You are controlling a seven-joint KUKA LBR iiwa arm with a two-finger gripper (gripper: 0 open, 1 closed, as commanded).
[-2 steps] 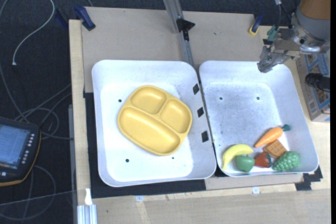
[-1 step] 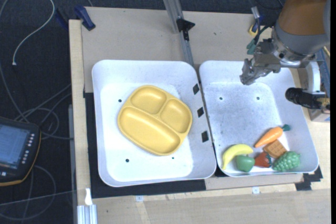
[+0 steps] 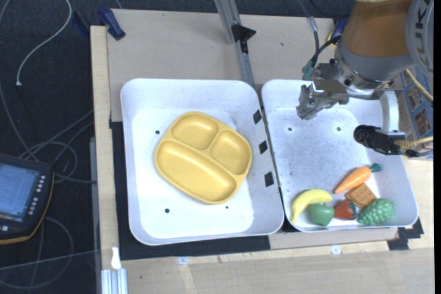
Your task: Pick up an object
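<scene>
Gripper, fingers apparently closed on nothing, hovers over right white bin's far end; orange plastic toy carrot near bin's front corner looks light, rigid, slippery: grasp mid-body.

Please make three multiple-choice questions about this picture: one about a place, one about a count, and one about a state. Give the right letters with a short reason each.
1. Where do the toy foods lie?
A. on the yellow plate
B. in the right bin's near corner
C. on the bench outside the bins

2. How many compartments has the yellow plate?
A. two
B. three
C. five

3. What is in the yellow plate?
A. a carrot
B. a banana
C. nothing

Answers:
1 B: banana, carrot and grapes cluster in the right bin.
2 B: the yellow plate shows three hollows.
3 C: every hollow is bare.
</scene>
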